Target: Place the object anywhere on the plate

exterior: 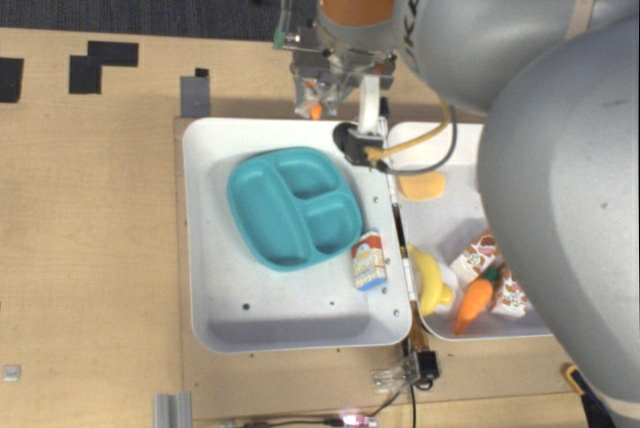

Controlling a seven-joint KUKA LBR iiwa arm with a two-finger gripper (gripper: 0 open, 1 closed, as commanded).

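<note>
A teal divided plate (295, 206) lies in the left bin (205, 246), with nothing on it. A small white carton with a red and blue label (368, 263) lies in the same bin, touching the plate's lower right edge. My gripper (338, 106) hangs over the far rim of the left bin, up and to the right of the plate and apart from it. A small orange bit (316, 111) shows at the gripper's tip; I cannot tell what it is.
The right bin (455, 216) holds a flat orange-yellow piece (422, 186), a banana (430, 281), a carrot (473, 304) and white-and-red packets (480, 261). The big grey arm (540, 116) covers most of that bin. The divider rim (400, 236) runs between the bins.
</note>
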